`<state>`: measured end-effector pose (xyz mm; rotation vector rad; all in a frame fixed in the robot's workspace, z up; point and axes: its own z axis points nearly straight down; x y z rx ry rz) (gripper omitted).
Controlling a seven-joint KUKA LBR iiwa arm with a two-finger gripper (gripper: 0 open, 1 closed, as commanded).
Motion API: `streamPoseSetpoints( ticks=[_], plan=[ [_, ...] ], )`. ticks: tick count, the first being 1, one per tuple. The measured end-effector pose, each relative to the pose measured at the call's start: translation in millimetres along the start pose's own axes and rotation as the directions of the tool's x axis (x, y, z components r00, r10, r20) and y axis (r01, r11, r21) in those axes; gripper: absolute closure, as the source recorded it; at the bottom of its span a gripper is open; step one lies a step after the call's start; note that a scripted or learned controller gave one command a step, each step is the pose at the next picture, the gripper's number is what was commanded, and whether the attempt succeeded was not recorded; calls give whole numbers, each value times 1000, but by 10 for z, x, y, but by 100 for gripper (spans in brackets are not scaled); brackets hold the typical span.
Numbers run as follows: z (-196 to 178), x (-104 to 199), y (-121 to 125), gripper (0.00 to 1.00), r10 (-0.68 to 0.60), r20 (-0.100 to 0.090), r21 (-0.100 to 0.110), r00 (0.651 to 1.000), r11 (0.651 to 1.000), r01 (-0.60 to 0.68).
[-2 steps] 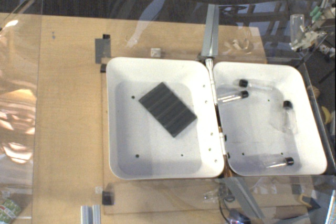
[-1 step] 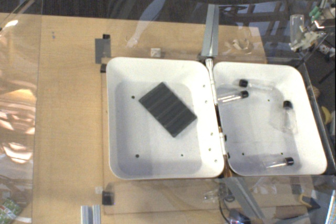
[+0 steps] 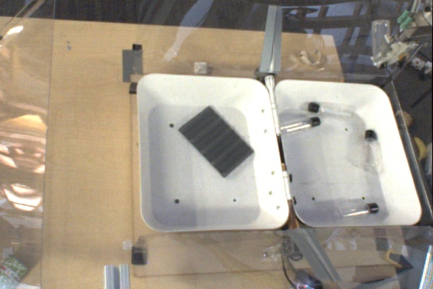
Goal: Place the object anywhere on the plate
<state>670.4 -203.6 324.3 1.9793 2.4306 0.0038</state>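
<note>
A dark grey ribbed rectangular plate [image 3: 216, 141] lies flat and turned at an angle in the left white bin [image 3: 154, 166], a little behind its middle. Nothing rests on it. The right white bin [image 3: 399, 166] holds several clear tubes with black caps. One tube [image 3: 330, 108] lies near the back, and a second tube [image 3: 299, 124] sits just in front of it by the left wall. A third tube [image 3: 371, 149] lies at the right side, and another tube [image 3: 358, 210] is near the front right corner.
A grey metal bar [image 3: 272, 37] runs back from the gap between the bins. A black bracket [image 3: 133, 64] and a small pale cube [image 3: 200, 67] sit on the wooden bench behind the left bin. Cables and clear fittings [image 3: 399, 37] crowd the far right corner.
</note>
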Motion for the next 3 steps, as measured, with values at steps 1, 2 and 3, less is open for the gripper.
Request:
streamPoseSetpoints(
  ticks=[1, 2, 3],
  plan=[
    [119, 2, 0, 100, -8, 0, 1, 1000, 1000, 8],
    [235, 3, 2, 100, -41, 0, 0, 999, 999, 41],
    [177, 3, 1, 100, -47, 0, 1, 999, 999, 47]
  ],
)
